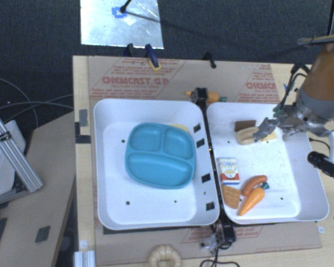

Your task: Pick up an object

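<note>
Board (139,77) reads "CHEMCAST GP"; claw (263,131) over tan block (250,134).

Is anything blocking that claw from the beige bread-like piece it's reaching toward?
Nothing visible does. The gripper hangs right over the beige piece in the right bin; a brown block lies just behind it, off the path.

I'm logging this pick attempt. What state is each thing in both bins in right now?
blue divided plate: lying flat in left bin
hand: low over the tan block
tan block: flat, right bin
brown block: flat beside it
small carton: lying flat
cracker: flat
carrot: lying down
sausage: lying, touching carrot
</note>
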Controlling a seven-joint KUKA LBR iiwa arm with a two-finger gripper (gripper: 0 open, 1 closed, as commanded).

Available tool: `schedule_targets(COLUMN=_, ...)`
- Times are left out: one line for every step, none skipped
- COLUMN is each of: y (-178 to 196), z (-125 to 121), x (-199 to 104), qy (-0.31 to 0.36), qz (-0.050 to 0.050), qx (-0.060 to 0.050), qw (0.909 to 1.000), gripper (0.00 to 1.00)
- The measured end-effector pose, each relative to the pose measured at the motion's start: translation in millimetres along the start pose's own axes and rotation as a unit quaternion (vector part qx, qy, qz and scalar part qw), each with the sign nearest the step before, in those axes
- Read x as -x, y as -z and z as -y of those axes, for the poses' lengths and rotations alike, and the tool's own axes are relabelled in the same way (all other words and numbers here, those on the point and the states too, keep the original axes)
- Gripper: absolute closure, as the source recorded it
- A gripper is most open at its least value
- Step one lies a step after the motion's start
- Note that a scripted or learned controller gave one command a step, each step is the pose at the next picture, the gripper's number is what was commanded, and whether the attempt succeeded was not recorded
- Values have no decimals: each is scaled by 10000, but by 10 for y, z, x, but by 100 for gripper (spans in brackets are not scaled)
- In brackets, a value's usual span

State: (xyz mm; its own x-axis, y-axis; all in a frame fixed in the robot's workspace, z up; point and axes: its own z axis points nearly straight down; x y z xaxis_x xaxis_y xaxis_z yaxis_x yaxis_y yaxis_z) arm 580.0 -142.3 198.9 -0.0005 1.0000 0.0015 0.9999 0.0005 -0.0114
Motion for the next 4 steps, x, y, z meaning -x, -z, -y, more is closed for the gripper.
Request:
schedule_targets(y=71, z=-29, x=-3, qy=12, qz=9, qx=64, qw=10000, gripper=0)
schedule_targets(y=-480, z=-132, x=-28, qy=21, qz=6, qx=48, qw=10000, gripper=0)
schedule_targets(y=-1069, z=-216, x=-17, qy=13, qz=6, qx=48, qw=10000, gripper=0)
schedule_targets(y=-1141, z=-223, x=-19, qy=8, qz=8, qx=58, qw=10000, gripper=0)
